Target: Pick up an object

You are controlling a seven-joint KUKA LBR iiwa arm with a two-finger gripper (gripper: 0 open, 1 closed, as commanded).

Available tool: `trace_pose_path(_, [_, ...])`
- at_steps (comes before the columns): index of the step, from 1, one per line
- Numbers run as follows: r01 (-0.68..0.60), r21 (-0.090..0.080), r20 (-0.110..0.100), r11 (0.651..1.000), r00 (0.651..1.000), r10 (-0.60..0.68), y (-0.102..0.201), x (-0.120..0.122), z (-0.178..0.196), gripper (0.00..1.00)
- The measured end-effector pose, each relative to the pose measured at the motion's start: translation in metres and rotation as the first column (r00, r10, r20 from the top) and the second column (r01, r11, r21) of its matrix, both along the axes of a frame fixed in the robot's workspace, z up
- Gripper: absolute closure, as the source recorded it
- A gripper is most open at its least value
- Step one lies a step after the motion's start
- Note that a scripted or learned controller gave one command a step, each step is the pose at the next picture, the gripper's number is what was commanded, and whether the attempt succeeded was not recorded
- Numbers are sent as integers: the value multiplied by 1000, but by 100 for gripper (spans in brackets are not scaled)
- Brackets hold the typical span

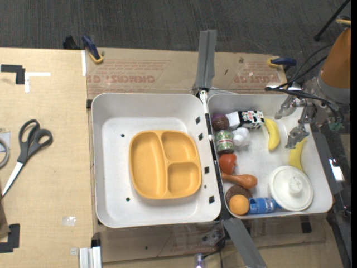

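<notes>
Bins sit side by side on the table (pixel 44 205) in the camera view, seen from above at a slant. The left bin (pixel 106 166) carries a yellow divided tray (pixel 165 163) with three compartments, lying flat near the bin's middle. The right bin (pixel 262 161) holds a scatter of small things. Along its left wall, from far to near, lie a dark round fruit (pixel 220 121), a green-labelled can (pixel 225 140), a red tomato-like piece (pixel 227 162), a tan gourd-shaped toy (pixel 241 180) and an orange ball (pixel 239 205), which touches a blue bottle (pixel 262 206) lying on its side. A small black-and-white carton (pixel 251 118) rests at the far side, with a white ball (pixel 241 137) just beside the can. One banana (pixel 271 134) lies near the carton, and a second banana (pixel 295 154) lies toward the right wall, just above a white lidded bowl (pixel 290 187) in the near right corner.

The arm (pixel 340 66) reaches in from the right, and its tool (pixel 301 124) hangs over the right bin's far right part, between the two bananas and close above the second one. Its fingers (pixel 297 134) stand apart, released, with nothing between them.

On the table left of the bins lie scissors (pixel 28 147), well apart from everything else. A cardboard sheet (pixel 145 71) lies behind the bins, held by a blue clamp (pixel 92 48).
</notes>
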State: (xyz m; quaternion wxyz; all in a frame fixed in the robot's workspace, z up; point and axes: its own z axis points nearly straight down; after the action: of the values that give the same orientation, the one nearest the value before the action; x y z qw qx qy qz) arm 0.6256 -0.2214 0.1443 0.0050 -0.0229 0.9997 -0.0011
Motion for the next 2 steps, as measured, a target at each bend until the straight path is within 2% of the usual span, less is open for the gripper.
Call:
trace_pose_path(1, [72,-1,11,997,997,-72,-1,8,-43,0])
trace_pose_path(2, [217,2,5,976,976,-217,-2,0,-46,0])
